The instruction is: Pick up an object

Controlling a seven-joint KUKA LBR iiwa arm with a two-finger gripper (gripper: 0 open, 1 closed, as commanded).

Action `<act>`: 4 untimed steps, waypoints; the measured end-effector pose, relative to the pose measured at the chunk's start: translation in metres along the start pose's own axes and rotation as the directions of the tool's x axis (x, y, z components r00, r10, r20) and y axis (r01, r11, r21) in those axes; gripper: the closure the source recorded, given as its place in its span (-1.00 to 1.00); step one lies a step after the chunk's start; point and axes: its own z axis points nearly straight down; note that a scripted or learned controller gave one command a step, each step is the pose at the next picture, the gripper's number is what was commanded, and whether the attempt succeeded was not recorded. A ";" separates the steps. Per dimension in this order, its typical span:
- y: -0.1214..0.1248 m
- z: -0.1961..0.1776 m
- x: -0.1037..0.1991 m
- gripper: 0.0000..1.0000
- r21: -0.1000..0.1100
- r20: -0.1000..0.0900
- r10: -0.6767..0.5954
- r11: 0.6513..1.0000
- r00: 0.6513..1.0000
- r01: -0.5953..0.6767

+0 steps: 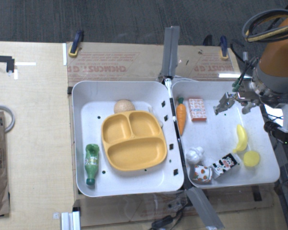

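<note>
A pale wooden tabletop (33, 128) carries two shallow white bins side by side, seen from above at a slant. The left bin (81, 143) holds a large yellow divided plate (134, 140), a green bottle (91, 163) lying by its left wall, and a beige rounded item (124, 106) behind the plate. The right bin (216, 138) holds an orange carrot (181, 119) along its left wall, a small red-and-white box (197, 109) just beside it, a yellow banana (241, 138) and a yellow round piece (251, 158) near the right wall, and, toward the front, a black-and-white carton (225, 164), a white lumpy item (195, 154) and a small patterned cup (200, 174). The grey arm with its orange band (278, 61) reaches in from the right. Its hand (235, 103) hangs above the right bin's back area, fingers spread apart with nothing between them. No object has been lifted yet; choosing, closing on and raising one all appear left to do.
</note>
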 end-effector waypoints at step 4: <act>-0.017 0.119 -0.090 1.00 -0.006 -0.002 -0.228 0.974 0.974 0.228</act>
